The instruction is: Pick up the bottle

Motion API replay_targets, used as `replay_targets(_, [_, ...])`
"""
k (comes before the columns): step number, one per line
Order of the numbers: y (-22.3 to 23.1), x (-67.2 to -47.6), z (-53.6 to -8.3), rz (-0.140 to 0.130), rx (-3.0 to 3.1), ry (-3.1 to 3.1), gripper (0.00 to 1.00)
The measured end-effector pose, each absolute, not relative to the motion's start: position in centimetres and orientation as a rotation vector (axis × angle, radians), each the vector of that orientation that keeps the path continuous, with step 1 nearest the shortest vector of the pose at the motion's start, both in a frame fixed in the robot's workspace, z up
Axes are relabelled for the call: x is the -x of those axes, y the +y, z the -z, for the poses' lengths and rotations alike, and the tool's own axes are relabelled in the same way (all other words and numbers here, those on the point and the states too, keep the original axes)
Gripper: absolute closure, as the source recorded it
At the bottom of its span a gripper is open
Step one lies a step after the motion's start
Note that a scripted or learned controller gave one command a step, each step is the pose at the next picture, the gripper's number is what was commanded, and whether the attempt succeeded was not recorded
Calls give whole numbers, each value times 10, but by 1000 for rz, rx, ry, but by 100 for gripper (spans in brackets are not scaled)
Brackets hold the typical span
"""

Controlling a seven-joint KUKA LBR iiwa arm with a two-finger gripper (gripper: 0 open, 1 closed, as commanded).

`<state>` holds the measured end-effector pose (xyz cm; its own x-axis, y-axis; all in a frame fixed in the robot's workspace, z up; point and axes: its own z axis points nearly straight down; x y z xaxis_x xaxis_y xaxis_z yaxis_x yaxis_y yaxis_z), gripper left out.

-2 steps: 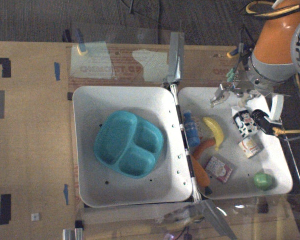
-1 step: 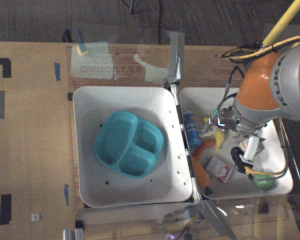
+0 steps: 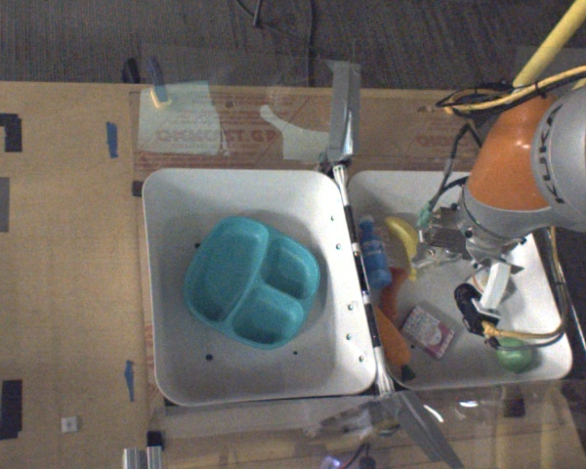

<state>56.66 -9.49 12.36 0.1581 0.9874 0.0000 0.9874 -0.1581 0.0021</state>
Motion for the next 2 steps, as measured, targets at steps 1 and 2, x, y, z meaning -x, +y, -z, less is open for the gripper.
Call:
replay_targets(1, [-8, -626, -185, 1, -2678, 1642, 100])
replay_targets(2, [49, -619, -283, 2, -2851, 1319, 100])
